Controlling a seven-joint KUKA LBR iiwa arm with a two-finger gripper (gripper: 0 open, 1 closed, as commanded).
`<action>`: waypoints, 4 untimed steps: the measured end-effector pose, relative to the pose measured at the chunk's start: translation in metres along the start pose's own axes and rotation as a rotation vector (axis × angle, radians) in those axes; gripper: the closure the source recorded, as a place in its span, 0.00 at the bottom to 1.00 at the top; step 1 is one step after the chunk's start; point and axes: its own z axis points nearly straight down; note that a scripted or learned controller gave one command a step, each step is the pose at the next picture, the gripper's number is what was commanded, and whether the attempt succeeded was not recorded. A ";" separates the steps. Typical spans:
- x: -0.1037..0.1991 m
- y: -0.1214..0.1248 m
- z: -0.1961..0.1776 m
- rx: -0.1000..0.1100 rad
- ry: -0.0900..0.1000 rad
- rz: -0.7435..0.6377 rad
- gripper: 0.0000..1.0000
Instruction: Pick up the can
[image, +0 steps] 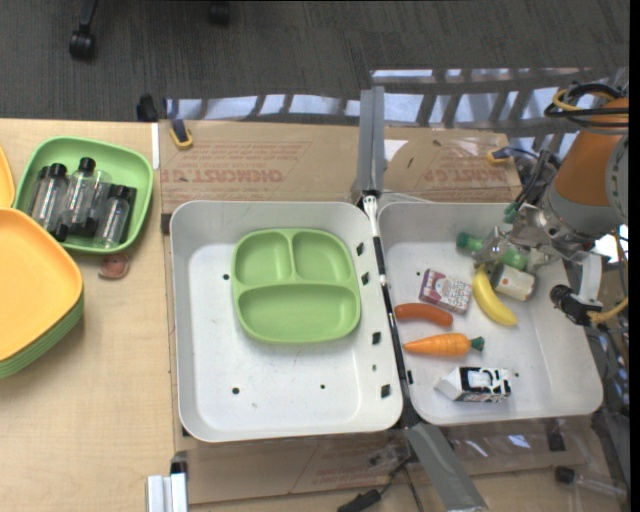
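two shallow white bins sit side by side on a cardboard-lined bench. nearest in the right bin (560, 385) lies a small black-and-white carton (478, 383), then a carrot (440, 345), a red sausage (424, 314) and a banana (492, 298). the can (514, 283), tipped over, lies just beside the banana. the gripper (508, 247) hangs over the can; finger state cannot be told. the left bin (200, 370) holds a green divided plate (295, 283).

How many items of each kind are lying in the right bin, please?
Toy food (banana, carrot, sausage): 3
Cartons or boxes (red box, black-and-white carton): 2
Items under the gripper, partly hidden: about 2
Total: about 7
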 end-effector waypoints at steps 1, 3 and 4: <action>-0.009 -0.003 -0.008 0.007 -0.013 0.004 1.00; 0.160 -0.008 -0.097 0.000 -0.016 -0.330 1.00; 0.158 -0.070 -0.097 0.002 -0.016 -0.381 1.00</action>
